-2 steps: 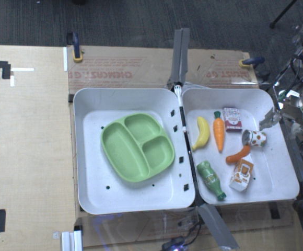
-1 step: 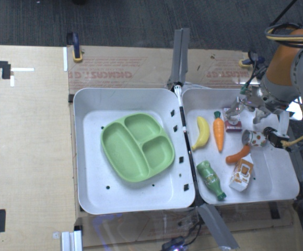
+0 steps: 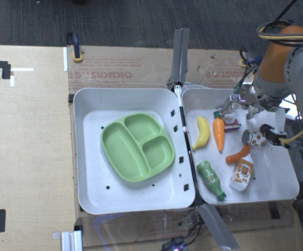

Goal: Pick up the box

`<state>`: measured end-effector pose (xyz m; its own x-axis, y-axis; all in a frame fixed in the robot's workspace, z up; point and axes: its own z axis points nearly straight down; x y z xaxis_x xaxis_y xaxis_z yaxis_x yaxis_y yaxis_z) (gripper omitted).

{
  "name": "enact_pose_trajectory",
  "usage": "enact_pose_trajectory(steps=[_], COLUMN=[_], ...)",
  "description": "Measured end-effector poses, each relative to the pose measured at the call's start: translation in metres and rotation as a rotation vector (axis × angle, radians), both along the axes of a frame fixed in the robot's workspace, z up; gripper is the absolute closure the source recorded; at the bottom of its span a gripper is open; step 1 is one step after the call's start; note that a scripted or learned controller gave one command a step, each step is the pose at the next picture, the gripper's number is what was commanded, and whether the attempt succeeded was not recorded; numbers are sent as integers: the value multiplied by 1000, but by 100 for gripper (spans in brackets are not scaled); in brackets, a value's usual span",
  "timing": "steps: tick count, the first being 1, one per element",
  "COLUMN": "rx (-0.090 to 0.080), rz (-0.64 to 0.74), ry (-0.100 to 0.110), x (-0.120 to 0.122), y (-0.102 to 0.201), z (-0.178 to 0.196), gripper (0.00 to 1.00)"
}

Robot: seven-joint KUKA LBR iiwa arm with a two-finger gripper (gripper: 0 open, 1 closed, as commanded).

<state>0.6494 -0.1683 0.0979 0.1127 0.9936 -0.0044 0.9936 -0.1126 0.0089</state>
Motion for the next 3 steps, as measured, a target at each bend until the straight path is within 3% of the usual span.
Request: enact_pose_trajectory(steps=[2,3], rx=[0,3], rz=[107,58], ry=[2,8], x=[12,5], y=[-3,6], z=[0,-5], gripper=[0,0])
